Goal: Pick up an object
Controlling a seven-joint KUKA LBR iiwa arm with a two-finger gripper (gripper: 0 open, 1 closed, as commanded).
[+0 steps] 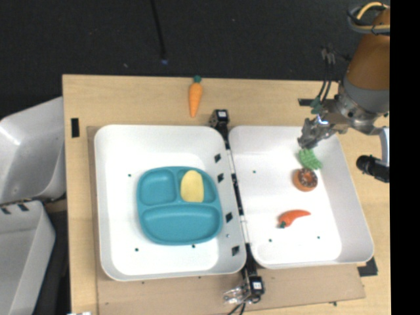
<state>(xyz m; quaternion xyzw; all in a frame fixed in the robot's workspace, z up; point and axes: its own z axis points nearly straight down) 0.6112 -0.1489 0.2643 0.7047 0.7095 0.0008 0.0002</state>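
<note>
Strawberry [306,176] in right bin [341,241], my gripper [310,140] just above its green top, whether it grips I cannot tell, one pepper [293,218] below strawberry, one carrot [195,96] outside, one blue tray [178,205] with one yellow piece [191,186] left.

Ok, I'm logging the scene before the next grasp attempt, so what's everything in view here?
bench: one, light wood, under both bins
left bin: one, white
right bin: one, white
divided plate: one, teal, in left bin
yellow item: one, in plate's upper right compartment
carrot: one, orange, on bench behind the bins
red pepper: one, in right bin
green-topped round toy: one, brown and green, in right bin
arm: one, grey and orange
end effector: one, just above the toy's green top
</note>
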